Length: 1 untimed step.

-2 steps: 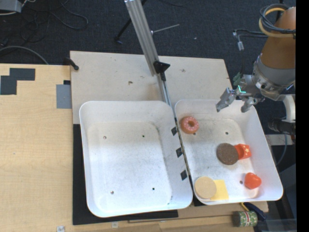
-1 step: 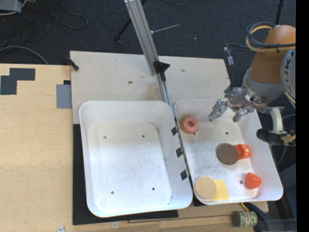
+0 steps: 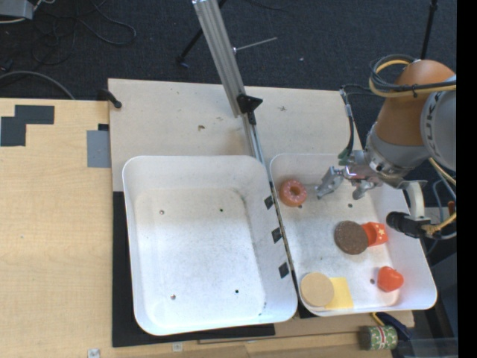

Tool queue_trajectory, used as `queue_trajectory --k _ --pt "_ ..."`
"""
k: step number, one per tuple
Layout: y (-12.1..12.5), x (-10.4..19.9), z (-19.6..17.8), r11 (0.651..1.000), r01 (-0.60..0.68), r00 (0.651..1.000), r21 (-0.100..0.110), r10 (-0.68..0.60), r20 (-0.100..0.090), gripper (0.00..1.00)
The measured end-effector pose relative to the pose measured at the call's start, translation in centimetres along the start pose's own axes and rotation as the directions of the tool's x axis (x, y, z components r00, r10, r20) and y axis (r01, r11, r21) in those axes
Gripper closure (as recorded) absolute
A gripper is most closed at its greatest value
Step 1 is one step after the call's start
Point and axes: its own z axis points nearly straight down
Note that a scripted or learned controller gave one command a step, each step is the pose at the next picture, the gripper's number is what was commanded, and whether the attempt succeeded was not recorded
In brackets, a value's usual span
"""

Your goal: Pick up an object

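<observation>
Two bins (image 3: 141,200), right w/ 1 donut (image 3: 293,193), 1 brown disc (image 3: 350,238), 2 red items (image 3: 390,278), jaws (image 3: 343,185) spread apart, holding nothing.

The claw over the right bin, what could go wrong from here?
1. The claw hangs between the pink donut and the brown cookie, over neither, so a straight descent may close on nothing.
2. The donut lies near the bin divider, which a finger could strike.
</observation>
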Motion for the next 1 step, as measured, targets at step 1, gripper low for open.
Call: queue_trajectory --k 1 --pt "-0.41 -0.67 6.1 1.0 0.0 1.0 0.001 0.0 0.0 0.0"
